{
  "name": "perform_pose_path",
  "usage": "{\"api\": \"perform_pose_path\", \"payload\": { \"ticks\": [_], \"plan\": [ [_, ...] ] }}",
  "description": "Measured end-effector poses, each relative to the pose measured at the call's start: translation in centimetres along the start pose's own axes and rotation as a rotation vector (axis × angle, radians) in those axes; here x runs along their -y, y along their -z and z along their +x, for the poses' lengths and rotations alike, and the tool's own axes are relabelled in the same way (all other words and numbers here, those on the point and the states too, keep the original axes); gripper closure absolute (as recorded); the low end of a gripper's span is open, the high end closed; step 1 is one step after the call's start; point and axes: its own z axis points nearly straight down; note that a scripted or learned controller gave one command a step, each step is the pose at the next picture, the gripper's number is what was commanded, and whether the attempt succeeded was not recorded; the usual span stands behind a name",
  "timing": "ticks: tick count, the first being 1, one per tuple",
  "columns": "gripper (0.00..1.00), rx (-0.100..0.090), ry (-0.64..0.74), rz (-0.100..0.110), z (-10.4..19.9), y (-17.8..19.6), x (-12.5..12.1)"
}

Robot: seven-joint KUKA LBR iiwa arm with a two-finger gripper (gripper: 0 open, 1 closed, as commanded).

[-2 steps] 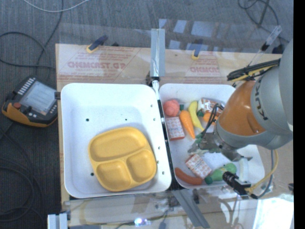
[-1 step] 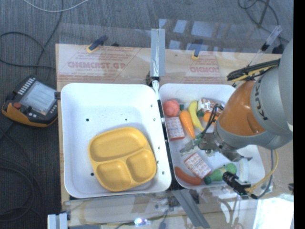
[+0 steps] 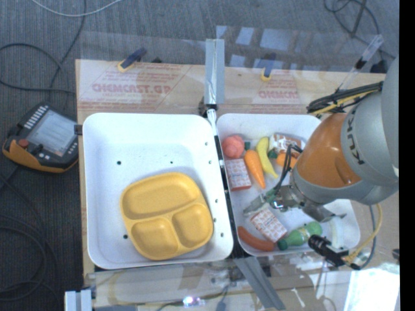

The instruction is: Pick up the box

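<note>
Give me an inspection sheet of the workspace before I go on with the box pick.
Surface: two white bins; left bin holds a yellow divided tray.
Job's things: two small red-and-white boxes in the right bin, one by the divider, one under the arm.
Clutter: tomato, carrot, banana, sausage, green bottle.
Grippers: pincer low over the right bin, state unclear.
Cables: loose leads on the floor.
Surroundings: teach pendant left of the bench.

Both white bins look like smooth, faintly glossy plastic, and the yellow divided tray has a matt plastic finish. The table under them looks like bare pale wood, printed with faded red lettering. The two small boxes seem printed cardboard, and the arm's orange band shines smoothly.
</note>
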Motion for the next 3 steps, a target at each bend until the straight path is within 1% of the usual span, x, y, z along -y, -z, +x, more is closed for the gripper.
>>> {"api": "perform_pose_path", "payload": {
  "ticks": [1, 2, 3],
  "plan": [
    [1.0, -0.003, 0.001, 0.001, 0.0, 0.7, -0.1],
    [0.0, -0.003, 0.001, 0.001, 0.1, 0.6, -0.1],
    [0.0, -0.012, 0.103, 0.007, -1.4, -0.1, -0.8]
  ]
}}
